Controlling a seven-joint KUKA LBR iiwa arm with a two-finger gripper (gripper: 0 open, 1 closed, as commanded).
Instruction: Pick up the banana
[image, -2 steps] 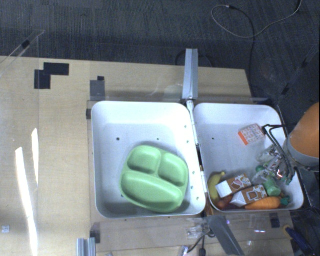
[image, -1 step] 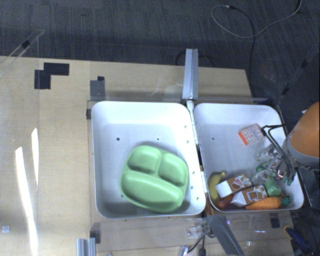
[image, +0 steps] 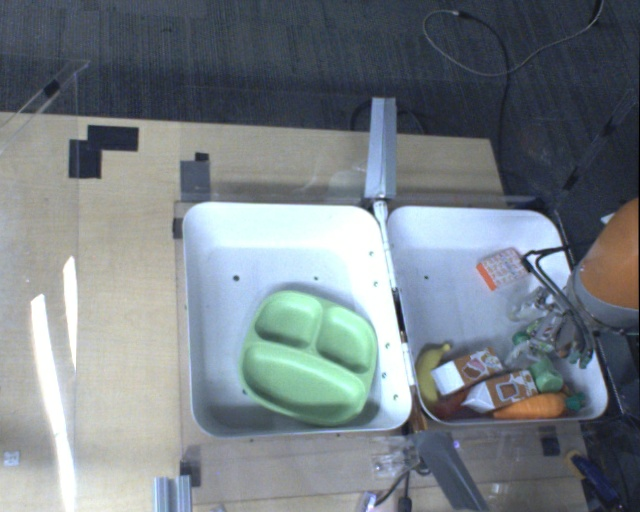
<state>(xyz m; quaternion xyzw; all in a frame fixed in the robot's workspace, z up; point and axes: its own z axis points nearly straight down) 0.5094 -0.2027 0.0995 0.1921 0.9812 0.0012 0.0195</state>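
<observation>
at the right bin's (image: 440, 240) near-left corner: banana (image: 430, 368), a yellow curve lying against the left wall, its lower end tucked under a carton (image: 468, 372).
beside it: carton leans across the pile; a carrot (image: 528, 407) lies along the near wall, with a green item (image: 548, 380) just past it.
further back: a small orange-and-white packet (image: 501, 268) lies alone, well apart from the pile.
left bin (image: 230, 240): holds a green tray (image: 310, 355) with three compartments, not part of the job.
desk (image: 110, 330): pale wood, carrying both bins side by side.
claw (image: 543, 330): low over the right side of the right bin, above the clutter, well apart from the banana; nothing seen between its fingers; too tangled with cables to tell whether it is wide or narrow.
step: approach, by my reading; the banana is not yet grasped.
next move: likely a shift leftward over the bin to the banana's free upper end, then a descent clear of the carton and the wall.
risk: the wall and carton leave little room for fingers.
</observation>
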